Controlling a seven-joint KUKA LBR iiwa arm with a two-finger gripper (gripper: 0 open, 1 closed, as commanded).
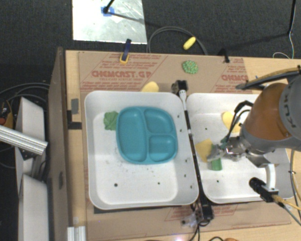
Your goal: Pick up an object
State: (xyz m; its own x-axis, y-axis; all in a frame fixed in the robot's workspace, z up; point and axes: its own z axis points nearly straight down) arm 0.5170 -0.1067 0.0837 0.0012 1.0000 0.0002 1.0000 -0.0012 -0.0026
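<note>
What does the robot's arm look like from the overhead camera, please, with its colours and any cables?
The arm is bulky and rounded: grey casing with a broad orange band above the wrist. A thin black cable loops beside that band. The gripper at its tip is small, metallic grey and dark.

Left bin [140, 197]: blue sectioned plastic plate [146, 135], green scrap [111, 119].
Right bin [210, 107]: gripper [216, 154] low over green block [215, 163], yellow piece [204, 148].

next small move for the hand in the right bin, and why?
Probably a short drop straight down onto the green piece, then close. The hand sits low in the right bin, at the green piece's top edge, with the yellow piece close on its left. Whether anything is between its fingers cannot be told, so keep the move small and avoid nudging the yellow one.
</note>
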